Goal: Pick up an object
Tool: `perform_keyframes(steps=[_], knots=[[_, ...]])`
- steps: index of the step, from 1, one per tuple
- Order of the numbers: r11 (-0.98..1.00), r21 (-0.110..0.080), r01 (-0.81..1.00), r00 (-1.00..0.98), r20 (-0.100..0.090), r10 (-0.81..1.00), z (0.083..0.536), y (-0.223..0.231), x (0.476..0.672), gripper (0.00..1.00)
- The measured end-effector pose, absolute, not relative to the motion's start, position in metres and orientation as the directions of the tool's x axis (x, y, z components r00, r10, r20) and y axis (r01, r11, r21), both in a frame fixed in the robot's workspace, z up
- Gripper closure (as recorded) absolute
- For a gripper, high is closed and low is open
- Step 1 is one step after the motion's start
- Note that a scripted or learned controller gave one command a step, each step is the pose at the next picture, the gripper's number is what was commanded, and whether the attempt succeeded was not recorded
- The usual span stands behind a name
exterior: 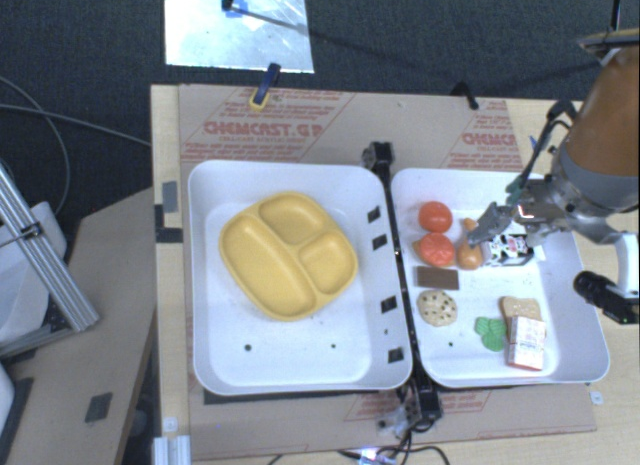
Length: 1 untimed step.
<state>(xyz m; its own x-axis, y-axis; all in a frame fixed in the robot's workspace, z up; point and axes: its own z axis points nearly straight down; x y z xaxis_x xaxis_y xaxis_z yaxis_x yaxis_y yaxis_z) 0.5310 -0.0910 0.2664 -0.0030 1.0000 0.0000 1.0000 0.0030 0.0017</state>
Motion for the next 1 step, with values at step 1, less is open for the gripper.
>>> perform_keyframes(steps=[1], knots=[[0.001, -0.006, 1.0, -0.001, 0.002, 1.0, 0.1801, -0.0662, 0.5011, 0.0]])
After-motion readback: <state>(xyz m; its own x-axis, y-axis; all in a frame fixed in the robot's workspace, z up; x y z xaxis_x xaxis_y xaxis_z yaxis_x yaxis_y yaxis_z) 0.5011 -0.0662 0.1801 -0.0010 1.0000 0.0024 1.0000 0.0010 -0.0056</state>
